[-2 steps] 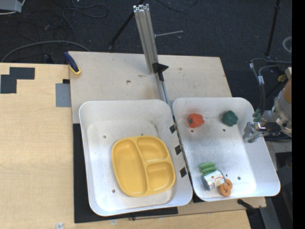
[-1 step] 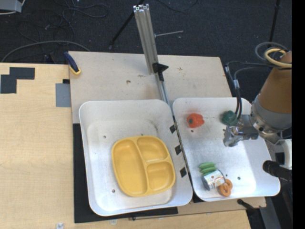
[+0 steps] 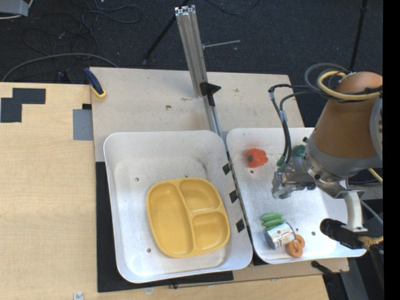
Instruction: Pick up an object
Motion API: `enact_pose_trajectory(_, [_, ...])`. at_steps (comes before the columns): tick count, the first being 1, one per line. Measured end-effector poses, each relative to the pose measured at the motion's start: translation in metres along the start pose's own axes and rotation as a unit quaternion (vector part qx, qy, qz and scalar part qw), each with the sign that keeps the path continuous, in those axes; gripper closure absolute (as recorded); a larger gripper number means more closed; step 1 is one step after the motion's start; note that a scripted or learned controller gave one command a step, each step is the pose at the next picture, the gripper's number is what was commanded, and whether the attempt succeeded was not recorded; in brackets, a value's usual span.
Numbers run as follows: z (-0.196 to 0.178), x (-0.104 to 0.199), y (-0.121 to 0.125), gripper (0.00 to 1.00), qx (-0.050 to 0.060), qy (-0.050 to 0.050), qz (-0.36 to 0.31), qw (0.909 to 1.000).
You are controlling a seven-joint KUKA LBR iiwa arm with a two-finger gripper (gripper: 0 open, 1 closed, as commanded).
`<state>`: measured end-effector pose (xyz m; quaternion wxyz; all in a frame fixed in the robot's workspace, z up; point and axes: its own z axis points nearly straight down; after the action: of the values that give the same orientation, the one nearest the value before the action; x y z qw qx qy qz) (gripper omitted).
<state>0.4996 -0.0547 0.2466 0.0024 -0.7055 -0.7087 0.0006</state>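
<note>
In the right bin [image 3: 259,249] lie a red tomato-like toy [image 3: 255,157] near the far left, and at the front a green pea pod [image 3: 272,219], a small white carton [image 3: 279,235] and an orange pretzel-like piece [image 3: 295,247]. My gripper [image 3: 284,185] hangs over the middle of this bin, to the right of the red toy and behind the carton group. Nothing shows between its fingers.
The left bin [image 3: 125,167] holds a yellow divided plate [image 3: 187,216]. An aluminium post [image 3: 194,49] rises behind the gap between the bins. A blue and yellow tool [image 3: 95,83] lies at the bench's far left corner.
</note>
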Motion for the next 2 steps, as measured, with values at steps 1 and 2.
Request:
enact_pose_trajectory(1, [-0.005,0.052,0.002,1.0,-0.001,0.0,-0.001,1.0])
enact_pose_trajectory(2, [0.003,0.106,-0.01,1.0,0.0,0.0,0.0,1.0])
